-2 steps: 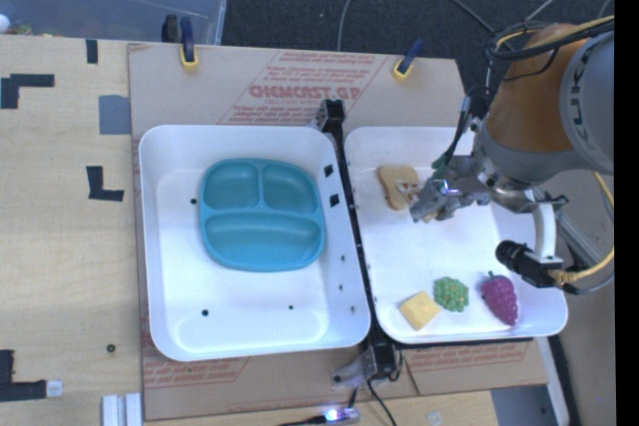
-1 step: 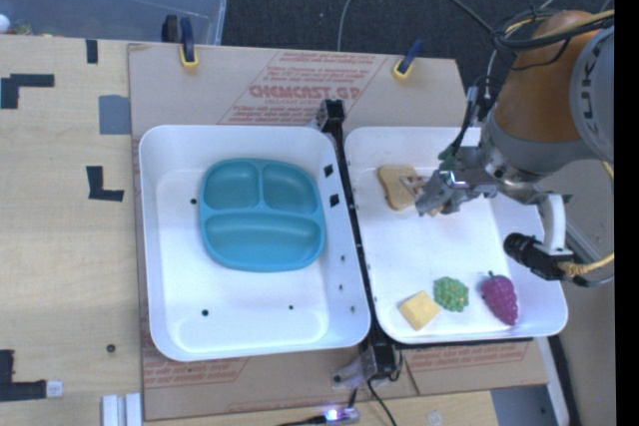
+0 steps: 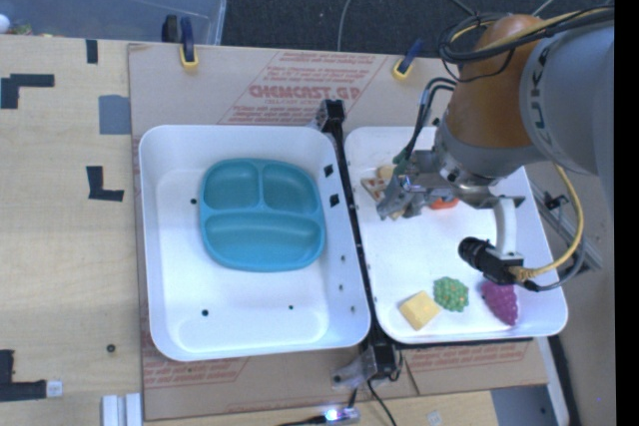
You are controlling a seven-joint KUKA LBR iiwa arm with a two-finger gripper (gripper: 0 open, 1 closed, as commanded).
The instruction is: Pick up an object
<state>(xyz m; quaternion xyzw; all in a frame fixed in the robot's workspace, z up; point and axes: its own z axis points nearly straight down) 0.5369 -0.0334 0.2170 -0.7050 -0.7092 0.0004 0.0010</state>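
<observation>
Even, bright overhead light — white bins [image 3: 160, 214] near overexposed (soft shadows only); slight overall blur.

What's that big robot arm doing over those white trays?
The grey and orange robot arm is reaching into the right bin, trying to pick up a toy. Its gripper hangs low near the bin's upper left corner, close to a small tan thing and an orange-red one. A yellow block, a green piece and a purple piece wait near the front edge. The left bin holds a blue divided plate.
</observation>
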